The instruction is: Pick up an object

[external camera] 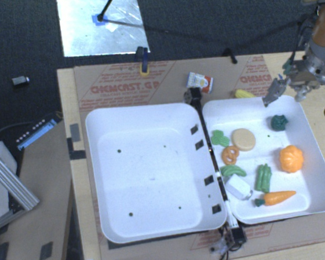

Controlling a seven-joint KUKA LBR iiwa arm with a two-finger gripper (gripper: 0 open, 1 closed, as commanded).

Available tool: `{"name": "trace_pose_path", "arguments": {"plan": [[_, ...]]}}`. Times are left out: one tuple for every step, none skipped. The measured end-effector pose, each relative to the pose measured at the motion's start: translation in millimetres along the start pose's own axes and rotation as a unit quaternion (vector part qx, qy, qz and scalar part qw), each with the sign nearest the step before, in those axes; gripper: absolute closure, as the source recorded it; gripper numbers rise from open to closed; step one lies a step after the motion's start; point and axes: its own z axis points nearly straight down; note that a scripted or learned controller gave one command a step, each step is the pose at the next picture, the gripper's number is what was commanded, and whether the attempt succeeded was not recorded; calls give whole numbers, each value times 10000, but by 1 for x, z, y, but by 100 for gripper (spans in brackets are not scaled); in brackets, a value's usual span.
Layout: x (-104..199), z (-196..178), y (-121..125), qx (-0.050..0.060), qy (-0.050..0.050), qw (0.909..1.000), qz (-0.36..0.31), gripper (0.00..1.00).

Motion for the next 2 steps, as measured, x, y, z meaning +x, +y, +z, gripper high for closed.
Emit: {"name": "trace_pose_path", "arguments": {"plan": [[-42,-57,-58,-16,-14,10000,33,0],[-39,-64,-55,-21,-12,10000,-14,100]]}}
